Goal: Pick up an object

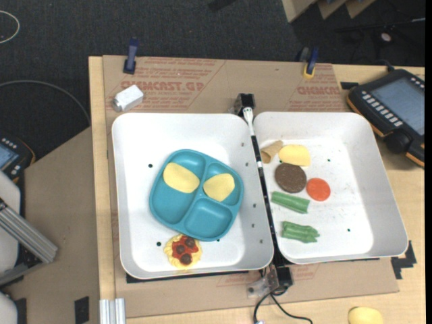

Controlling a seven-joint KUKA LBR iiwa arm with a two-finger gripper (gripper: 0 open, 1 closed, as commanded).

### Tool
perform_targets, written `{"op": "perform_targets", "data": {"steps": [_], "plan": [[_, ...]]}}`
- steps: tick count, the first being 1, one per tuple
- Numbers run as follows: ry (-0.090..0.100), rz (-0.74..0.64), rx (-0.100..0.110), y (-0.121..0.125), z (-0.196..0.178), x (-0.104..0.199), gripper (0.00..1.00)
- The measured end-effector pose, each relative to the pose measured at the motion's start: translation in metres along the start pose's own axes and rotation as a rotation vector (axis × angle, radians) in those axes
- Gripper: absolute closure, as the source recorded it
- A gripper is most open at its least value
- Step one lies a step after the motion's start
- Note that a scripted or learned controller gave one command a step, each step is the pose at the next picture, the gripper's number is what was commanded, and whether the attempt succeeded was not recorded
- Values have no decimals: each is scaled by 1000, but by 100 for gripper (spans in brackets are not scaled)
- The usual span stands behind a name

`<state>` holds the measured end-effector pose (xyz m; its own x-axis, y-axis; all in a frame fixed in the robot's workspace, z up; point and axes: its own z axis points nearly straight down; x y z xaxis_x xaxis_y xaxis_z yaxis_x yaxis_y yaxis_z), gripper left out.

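Here, a glossy blue compartment plate (196, 194) holds two smooth yellow ovals (181, 177).

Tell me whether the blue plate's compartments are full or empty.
Partly filled: the blue plate holds two yellow pieces in its upper compartments; the lower one is bare.

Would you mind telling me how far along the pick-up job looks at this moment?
Nothing looks picked yet. The right bin holds a yellow piece, a brown disc, an orange disc and two green pieces, all lying flat. The left bin holds a blue divided plate with two yellow pieces, and a pizza toy beside it. The whole pick remains.
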<state>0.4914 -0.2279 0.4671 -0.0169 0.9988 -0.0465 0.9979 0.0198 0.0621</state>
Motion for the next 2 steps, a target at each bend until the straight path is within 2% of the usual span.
{"op": "perform_targets", "data": {"steps": [2], "plan": [[-7,-2,-10,3,-22,-2,100]]}}
